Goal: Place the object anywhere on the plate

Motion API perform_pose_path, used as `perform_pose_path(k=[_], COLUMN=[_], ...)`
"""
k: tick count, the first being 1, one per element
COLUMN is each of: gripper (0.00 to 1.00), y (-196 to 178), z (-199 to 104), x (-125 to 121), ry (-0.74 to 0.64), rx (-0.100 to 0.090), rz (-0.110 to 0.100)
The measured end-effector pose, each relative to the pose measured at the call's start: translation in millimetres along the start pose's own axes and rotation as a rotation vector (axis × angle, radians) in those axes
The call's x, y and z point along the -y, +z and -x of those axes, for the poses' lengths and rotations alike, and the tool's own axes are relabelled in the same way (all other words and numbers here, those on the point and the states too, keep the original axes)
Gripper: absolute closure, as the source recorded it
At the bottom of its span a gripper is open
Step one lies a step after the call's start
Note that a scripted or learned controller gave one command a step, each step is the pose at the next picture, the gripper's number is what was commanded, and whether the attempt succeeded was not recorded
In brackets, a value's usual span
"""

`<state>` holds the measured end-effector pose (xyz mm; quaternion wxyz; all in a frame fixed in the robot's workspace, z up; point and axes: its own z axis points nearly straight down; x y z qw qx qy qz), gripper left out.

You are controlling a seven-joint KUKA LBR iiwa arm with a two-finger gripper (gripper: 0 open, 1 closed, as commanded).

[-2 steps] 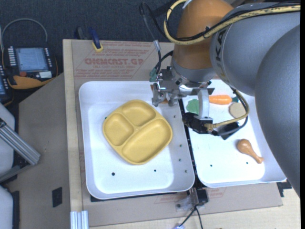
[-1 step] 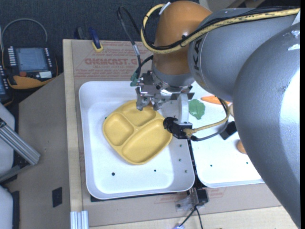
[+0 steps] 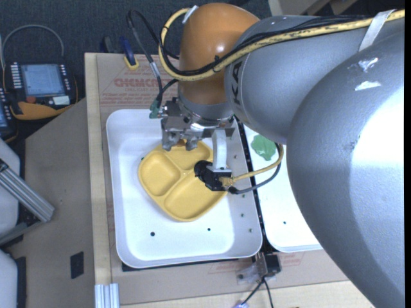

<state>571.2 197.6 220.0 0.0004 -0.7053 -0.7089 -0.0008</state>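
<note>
— Which step is the arm (image 3: 302, 88) working through here?

— I'm judging it as the placing step, or just around it. The tool (image 3: 187, 135) is hanging low over the far edge of the yellow plate (image 3: 180, 185), which is lying in the left bin (image 3: 128, 236) on the table (image 3: 96, 191).

— And is it carrying anything?

— That's where I'm hedging. Whether it is gripping something or standing open, I cannot tell; the wrist and its orange band (image 3: 209, 43) are covering most of it. No object is showing clearly between its parts.

— So where is the object sitting?

— The only loose thing I'm making out is a green object (image 3: 264, 146) in the right bin (image 3: 289, 236), peeking out beside the arm near the divide between the two bins (most of it is hidden, so its shape is anyone's guess). Whether it is the thing to be placed, I cannot say. It is lying apart from the plate, not on it.

— And the dark thing at the plate's right rim?

— That is looking like a cable fitting (image 3: 209, 175) hanging off the arm, with a yellow cable (image 3: 263, 172) trailing from it, not cargo.

— What is the next move calling for, then?

— If something is being held, a release straight down into a compartment. If not, the arm is needing to swing over to the right bin and grasp the green object first.
</note>
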Motion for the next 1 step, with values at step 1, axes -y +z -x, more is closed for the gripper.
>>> perform_pose_path(k=[1], gripper=[0.0], y=[-0.3], z=[2.7], x=[-0.6], ry=[0.004], rx=[0.001], rz=[0.0])
